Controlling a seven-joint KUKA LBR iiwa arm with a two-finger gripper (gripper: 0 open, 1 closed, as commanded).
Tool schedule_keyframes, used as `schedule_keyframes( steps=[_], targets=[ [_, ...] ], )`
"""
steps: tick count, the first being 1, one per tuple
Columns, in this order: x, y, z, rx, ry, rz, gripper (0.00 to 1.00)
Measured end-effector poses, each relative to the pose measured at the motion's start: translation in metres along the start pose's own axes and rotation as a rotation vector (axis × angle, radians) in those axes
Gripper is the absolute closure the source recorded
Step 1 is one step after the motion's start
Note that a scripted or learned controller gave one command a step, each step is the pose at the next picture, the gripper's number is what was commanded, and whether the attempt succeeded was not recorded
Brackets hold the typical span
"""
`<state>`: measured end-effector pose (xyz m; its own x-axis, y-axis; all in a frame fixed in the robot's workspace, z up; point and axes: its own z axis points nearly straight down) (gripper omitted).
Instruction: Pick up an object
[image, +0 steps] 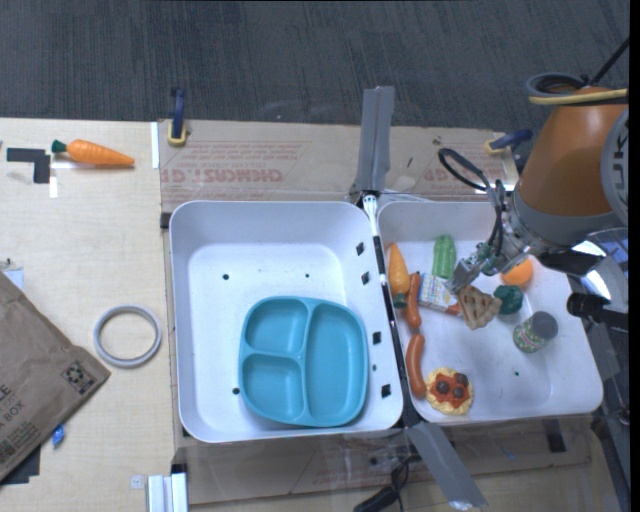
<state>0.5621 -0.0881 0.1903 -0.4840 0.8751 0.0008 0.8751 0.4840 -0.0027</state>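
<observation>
Orange-banded arm hides gripper (470, 272) fingertips — unclear.

You are looking at a glossy plastic teal tray (303, 360), smooth white plastic bins (190, 300), and a pale matt wood table (80, 240).

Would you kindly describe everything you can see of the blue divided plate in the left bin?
The blue divided plate is a light turquoise tray with rounded corners, apparently smooth plastic. Raised ridges split it into three compartments: one long section on the view's right and two smaller ones stacked on the left. All three look bare. It lies flat and right side up on the floor of the left bin, toward the near right corner, turned slightly askew to the bin walls. Its right edge sits close to the bin's right wall; contact there is unclear.
</observation>
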Motion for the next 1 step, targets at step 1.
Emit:
schedule_keyframes(
  steps=[1],
  targets=[
    [0.033,0.0826,-0.0571,-0.001,-0.002,0.273,1.0]
  ],
)
